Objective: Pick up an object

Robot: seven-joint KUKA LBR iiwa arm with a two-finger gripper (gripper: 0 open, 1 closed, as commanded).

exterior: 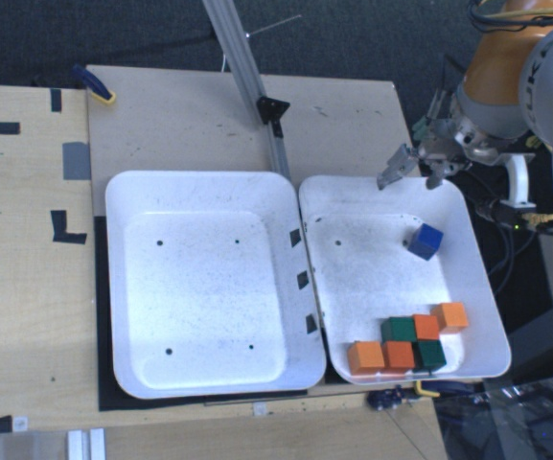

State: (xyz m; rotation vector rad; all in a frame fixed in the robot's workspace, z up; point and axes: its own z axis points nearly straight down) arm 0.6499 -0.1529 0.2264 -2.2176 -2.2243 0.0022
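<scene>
A blue cube [426, 241] lies alone in the upper right part of the right bin [353, 199]. Several orange and green blocks huddle in that bin's near right corner: an orange block [365, 356], a green block [400, 330] and another orange block [451, 315] among them. My gripper [412, 172] hangs over the bin's far rim, above and slightly left of the blue cube, apart from it. Its two fingers stand spread with nothing between them.
The left bin [123, 257] sits beside the right one, with black clips along the shared edge. A slanted metal pole [242, 60] rises behind the bins. A blue and yellow tool [94, 84] lies at the bench's far left.
</scene>
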